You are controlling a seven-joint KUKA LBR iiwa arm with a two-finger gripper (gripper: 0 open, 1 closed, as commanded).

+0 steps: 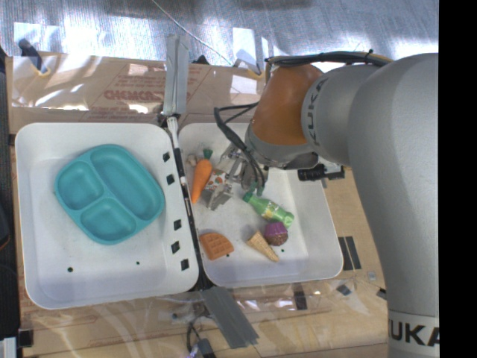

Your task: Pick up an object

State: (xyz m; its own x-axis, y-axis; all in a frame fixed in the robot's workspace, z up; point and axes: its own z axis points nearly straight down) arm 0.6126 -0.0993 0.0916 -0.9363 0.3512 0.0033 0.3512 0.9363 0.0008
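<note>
My gripper (220, 191) hangs over the upper middle of the right bin (317, 233), its metal fingers pointing down and to the left. Just left of it lies an orange carrot (200, 179), close to the fingertips. A green bottle (268, 207) lies to the right of the gripper. Below that sits a purple ice-cream cone (270, 240). An orange bread slice (215, 245) rests near the bin's lower left corner. I see nothing between the fingers.
A teal divided plate (109, 192) lies in the left bin (45, 267). A ridge with black clips (179, 215) divides the two bins. A small green and brown item (200, 156) lies near the right bin's top left corner. Cardboard lies behind both bins.
</note>
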